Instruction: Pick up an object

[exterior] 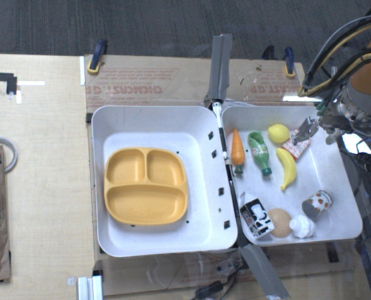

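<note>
Right bin (335, 230), red-white packet (296, 147) beneath claw (308, 130)

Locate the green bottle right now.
The green bottle lies in the right bin, toward its upper left in the camera view, between the carrot on its left and the banana on its right, just below-left of the lemon.

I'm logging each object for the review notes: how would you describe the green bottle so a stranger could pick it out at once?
Look in the right-hand white bin, in its upper left part. The green bottle lies flat there, between the carrot along the bin's left wall and the banana. It is the only green item, with a label on its body.
</note>
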### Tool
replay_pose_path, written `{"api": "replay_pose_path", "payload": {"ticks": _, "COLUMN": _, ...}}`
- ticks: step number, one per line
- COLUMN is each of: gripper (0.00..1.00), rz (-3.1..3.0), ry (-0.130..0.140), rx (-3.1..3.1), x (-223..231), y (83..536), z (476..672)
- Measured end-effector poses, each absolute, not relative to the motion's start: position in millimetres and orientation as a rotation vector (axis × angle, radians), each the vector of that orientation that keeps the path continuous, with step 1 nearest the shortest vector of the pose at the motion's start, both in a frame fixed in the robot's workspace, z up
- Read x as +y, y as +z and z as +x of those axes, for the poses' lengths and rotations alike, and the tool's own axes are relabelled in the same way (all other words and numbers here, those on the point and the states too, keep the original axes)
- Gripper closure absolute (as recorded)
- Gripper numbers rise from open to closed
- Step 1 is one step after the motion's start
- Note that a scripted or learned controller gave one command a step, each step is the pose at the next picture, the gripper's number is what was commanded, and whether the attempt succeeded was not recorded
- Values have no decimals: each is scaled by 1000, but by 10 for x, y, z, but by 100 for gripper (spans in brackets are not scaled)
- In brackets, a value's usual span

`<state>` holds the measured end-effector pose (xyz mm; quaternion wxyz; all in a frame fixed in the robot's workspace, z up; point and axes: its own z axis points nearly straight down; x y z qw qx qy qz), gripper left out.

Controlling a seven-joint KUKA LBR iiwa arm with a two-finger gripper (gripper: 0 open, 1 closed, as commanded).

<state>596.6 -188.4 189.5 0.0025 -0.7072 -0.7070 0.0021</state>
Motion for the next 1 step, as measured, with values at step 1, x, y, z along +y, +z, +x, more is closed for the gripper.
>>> {"api": "replay_pose_path", "payload": {"ticks": 1, "gripper": 0, "rz": -1996, "ry": 7, "rx": -2419, "x": -1261, "y": 1527, "z": 5661}}
